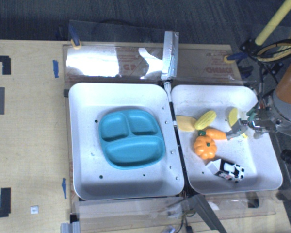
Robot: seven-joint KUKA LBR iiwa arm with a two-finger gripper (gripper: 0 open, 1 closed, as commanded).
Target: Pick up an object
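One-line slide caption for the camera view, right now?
Gripper hovers by the carrot in the right bin; blue tray in the left bin.

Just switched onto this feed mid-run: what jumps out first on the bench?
The blue divided plate dominates, lying alone in the left bin. In the right bin, a cluster of toy food draws the eye: a corn cob, a carrot and an orange pumpkin, with a black-and-white cow nearer the front. The gripper sits low by the carrot's right end.
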